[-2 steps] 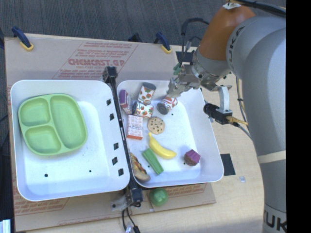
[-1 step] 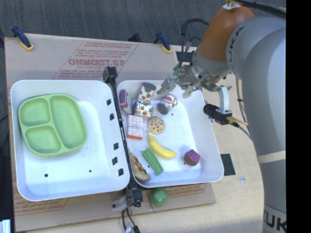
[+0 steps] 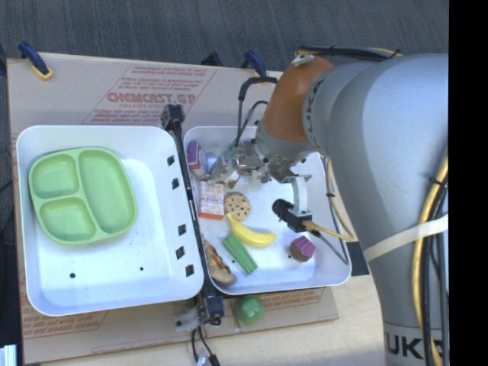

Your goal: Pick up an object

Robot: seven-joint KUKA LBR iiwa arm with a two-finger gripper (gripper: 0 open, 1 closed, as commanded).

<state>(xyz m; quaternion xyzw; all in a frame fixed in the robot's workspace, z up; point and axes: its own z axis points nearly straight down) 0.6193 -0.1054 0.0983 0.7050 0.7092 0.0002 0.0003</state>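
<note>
My gripper (image 3: pixel 242 163) is low in the back part of the right bin (image 3: pixel 332 274), among a few small items at that end. Just in front of it lie a round cookie (image 3: pixel 237 204) and a red and white packet (image 3: pixel 212 200). A yellow banana (image 3: pixel 252 235) lies mid-bin, with a green stick-shaped item (image 3: pixel 241 255) and a hot dog (image 3: pixel 218 262) nearer the front. A purple piece (image 3: pixel 303 248) sits front right and a purple can (image 3: pixel 193 155) back left. The orange wrist band (image 3: pixel 290 105) and arm hide the bin's back right corner.
The left bin (image 3: pixel 114 288) holds a green divided plate (image 3: pixel 81 194) at its back left. A green ball (image 3: pixel 248 308) lies outside the bins on the cardboard at the front. A black cable fitting (image 3: pixel 288 215) hangs from the arm over the right bin.
</note>
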